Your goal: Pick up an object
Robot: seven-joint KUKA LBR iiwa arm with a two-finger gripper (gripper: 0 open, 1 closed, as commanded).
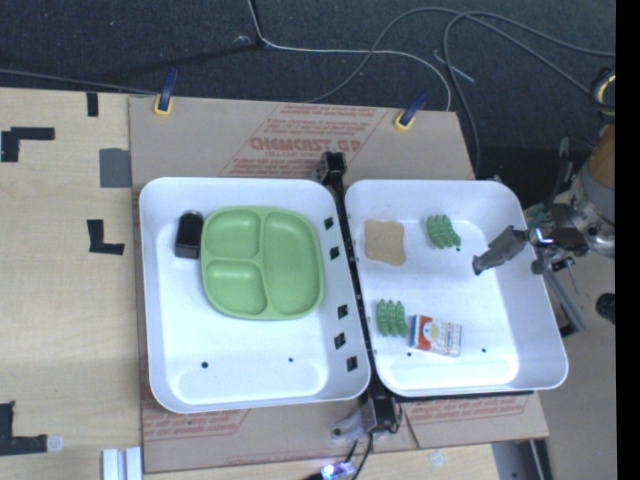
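Gripper (497,253) over right bin's (520,363) right edge, nothing between its fingers, whether they are parted cannot be told, small box (436,335) near that bin's front edge, green plate (262,262) in left bin (160,298).

Both bins (160,298) look like glossy white plastic; the green divided plate (262,263) smooth, matt plastic; brown cardboard (300,133) beneath.

A robotics lab is showing here: two white bins (160,298) are sitting on a cardboard sheet (300,138) clamped to the worktop (60,268), cables (420,28) are trailing across dark carpet (100,18), and black tape marks (100,238) are dotting the wood.
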